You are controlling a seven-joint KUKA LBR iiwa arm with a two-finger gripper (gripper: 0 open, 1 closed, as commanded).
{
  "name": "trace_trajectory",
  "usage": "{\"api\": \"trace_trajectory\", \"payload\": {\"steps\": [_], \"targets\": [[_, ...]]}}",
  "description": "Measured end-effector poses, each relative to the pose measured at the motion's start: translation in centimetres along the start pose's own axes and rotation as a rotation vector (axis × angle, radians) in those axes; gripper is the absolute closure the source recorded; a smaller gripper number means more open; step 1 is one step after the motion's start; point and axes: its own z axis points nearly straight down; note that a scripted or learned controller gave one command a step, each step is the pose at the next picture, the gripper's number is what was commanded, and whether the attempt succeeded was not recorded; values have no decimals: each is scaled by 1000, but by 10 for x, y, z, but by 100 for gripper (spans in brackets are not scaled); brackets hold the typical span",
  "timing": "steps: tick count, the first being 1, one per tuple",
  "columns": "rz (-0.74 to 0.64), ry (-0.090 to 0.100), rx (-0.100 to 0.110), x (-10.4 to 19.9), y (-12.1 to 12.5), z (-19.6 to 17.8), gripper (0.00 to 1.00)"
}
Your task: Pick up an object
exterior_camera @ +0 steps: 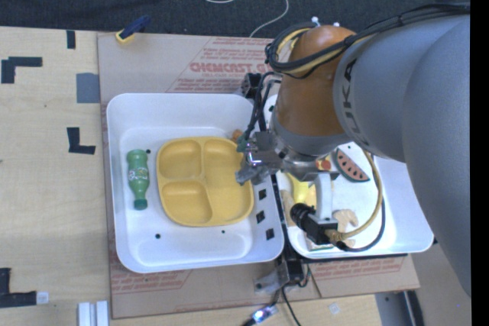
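The jaws (248,160) are over the right edge of the yellow plate (200,183), under the big grey arm (397,80). I cannot tell how they are set, or see anything in them. The plate lies in the left bin (122,126), just left of the jaws. Further left in that bin is a green bottle (138,178). Right of the jaws, the right bin (405,229) has a melon slice (351,166). Both bins sit on brown cardboard (168,65) on the wood table (38,195).
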Motion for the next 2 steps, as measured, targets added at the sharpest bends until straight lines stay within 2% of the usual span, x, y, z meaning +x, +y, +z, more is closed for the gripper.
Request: {"api": "trace_trajectory", "payload": {"steps": [1,2], "targets": [[4,-1,1,-8,-5,-4,100],[5,-2,2,-10,0,15,100]]}}
